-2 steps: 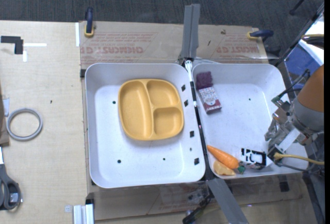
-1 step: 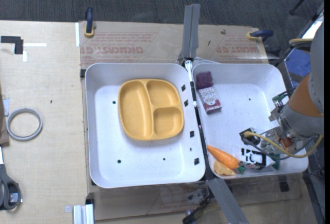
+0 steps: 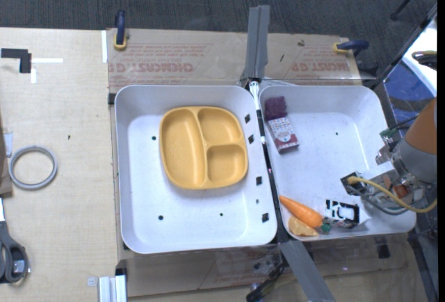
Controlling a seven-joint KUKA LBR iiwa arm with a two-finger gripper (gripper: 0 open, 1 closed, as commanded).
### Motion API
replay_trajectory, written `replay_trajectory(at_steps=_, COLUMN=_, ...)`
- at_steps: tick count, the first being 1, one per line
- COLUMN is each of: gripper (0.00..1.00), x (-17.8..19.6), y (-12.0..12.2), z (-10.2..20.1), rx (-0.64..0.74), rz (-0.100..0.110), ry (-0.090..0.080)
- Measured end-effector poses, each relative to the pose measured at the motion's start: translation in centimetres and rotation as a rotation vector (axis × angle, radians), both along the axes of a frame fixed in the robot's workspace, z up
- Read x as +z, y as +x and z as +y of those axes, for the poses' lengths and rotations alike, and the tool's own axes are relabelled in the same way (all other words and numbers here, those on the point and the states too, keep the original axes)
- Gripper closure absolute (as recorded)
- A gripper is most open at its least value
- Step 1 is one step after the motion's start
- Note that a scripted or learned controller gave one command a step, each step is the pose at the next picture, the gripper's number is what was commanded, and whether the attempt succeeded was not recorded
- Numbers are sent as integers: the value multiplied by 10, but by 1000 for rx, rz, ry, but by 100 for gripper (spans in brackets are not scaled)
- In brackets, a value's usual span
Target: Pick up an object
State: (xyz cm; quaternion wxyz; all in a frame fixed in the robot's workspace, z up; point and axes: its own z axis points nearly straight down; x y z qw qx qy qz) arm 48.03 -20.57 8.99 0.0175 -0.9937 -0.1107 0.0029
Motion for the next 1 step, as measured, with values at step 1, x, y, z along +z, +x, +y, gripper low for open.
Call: replay_trajectory(at_steps=1, gripper=100, x=1, y=-4, z=107, rx=-18, rz=-4, ry=-32)
